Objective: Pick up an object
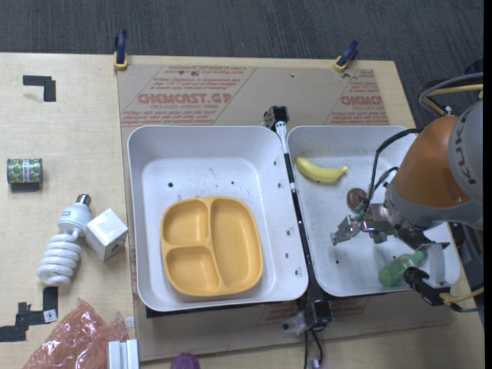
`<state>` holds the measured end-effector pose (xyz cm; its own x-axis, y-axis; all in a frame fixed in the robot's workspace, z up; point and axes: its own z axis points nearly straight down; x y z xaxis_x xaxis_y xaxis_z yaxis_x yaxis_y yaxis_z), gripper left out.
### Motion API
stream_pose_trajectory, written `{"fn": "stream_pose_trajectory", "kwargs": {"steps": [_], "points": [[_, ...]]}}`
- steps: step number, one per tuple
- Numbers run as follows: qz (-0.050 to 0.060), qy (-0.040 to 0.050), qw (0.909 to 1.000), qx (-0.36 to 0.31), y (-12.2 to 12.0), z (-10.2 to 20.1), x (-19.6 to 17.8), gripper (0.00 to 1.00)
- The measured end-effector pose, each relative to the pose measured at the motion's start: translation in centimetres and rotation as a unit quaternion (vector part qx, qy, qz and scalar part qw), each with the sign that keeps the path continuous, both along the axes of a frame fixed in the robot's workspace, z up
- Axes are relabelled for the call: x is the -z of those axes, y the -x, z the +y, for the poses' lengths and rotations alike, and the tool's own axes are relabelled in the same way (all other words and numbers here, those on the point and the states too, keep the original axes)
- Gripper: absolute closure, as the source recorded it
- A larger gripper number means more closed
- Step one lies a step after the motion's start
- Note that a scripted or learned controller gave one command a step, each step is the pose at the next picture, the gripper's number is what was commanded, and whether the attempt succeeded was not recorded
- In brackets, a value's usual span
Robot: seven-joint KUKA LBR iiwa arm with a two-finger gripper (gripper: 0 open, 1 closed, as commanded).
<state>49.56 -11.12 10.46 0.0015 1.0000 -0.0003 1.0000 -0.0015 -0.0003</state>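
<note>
A yellow banana [320,172] lies near the back left of the right bin [327,271]. To its right sits a small brown round object [357,198], partly hidden by the arm. A green object [396,270] lies at the bin's front right, under the arm. My gripper [344,231] hangs low over the middle of the right bin and points left. It is below the banana, beside the brown object and left of the green one, with nothing visibly in it. The left bin [150,156] holds a yellow divided plate [211,246].
Outside the bins on the left are a white spiral light bulb [63,244], a white cube [107,234], a green can [24,172] and a red mesh bag [73,337]. A ridge [290,183] separates the two bins. Cables trail at the arm's right.
</note>
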Motion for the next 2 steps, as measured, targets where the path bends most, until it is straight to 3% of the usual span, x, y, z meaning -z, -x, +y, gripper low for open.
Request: {"fn": "stream_pose_trajectory", "kwargs": {"steps": [1, 2], "points": [[-0.001, 0.0003, 1.0, 0.0, -0.1, -0.1, -1.0, 1.0], [0.0, 0.0004, 1.0, -0.002, -8.9, 0.8, -2.2, 1.0]]}}
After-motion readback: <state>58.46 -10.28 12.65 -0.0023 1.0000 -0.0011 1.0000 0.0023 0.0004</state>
